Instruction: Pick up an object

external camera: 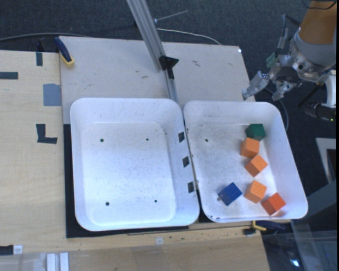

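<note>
Below the tool [264, 87], apart, sits a green block [255, 131].

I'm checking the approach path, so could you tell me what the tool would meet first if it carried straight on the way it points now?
The tool points down and to the view's left, so it would probably first meet the far rim of the right bin; depth is unclear.

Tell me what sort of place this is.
Probably a robotics lab bench for grasping trials: two shallow white bins, the left bin and right bin, small coloured blocks such as the blue block, and a gripper above the bench.
</note>
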Robot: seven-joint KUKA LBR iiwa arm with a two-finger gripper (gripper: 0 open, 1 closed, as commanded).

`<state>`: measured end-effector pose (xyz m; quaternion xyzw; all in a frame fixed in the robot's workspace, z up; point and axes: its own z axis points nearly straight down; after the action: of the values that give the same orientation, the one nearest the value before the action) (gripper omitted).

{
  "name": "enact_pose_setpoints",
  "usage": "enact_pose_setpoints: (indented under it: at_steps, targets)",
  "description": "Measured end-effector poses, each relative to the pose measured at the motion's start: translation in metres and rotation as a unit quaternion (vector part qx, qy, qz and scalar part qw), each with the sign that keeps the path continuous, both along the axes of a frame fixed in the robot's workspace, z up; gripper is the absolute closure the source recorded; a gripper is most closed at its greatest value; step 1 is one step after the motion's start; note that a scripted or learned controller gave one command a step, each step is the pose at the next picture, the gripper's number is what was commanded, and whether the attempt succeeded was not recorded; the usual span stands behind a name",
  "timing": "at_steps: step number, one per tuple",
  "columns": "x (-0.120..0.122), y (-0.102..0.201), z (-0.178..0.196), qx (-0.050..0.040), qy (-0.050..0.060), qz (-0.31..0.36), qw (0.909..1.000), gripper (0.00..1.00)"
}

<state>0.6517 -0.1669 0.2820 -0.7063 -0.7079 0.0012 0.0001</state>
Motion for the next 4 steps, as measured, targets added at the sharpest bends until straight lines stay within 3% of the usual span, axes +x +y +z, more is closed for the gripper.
enact_pose_setpoints:
  at_steps: [1,2,3,4]
  targets:
    - [-0.053,-0.031,-0.156,0.0012,0.004,-0.002,1.0000,0.00]
    - [-0.074,0.004,-0.190,-0.0013,-0.002,0.000,1.0000,0.00]
    - [-0.029,-0.028,-0.190,0.0004,-0.001,0.000,1.0000,0.00]
    - [-0.073,0.001,-0.190,0.0008,0.000,-0.001,1.0000,0.00]
